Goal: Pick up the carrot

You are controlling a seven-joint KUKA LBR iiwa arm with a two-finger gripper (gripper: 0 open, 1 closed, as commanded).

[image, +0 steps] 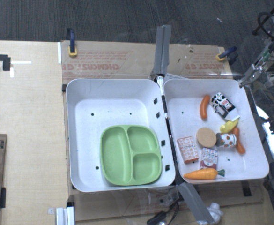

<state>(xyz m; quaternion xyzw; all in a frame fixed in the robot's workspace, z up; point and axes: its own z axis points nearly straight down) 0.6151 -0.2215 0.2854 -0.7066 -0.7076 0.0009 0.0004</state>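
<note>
Camera view: smooth tapered carrot (201, 174), right bin (255, 171).

The desk (24, 97) is light wood. Two white bins sit on it side by side, the left bin (76, 125) and the right bin (254, 172). Brown cardboard (113, 60) lies flat behind them.

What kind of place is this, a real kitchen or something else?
Probably a robot test bench, not a kitchen: two white bins sit on a wooden bench held with clamps, and the carrot, the sausage and the green divided plate look like toys.
</note>
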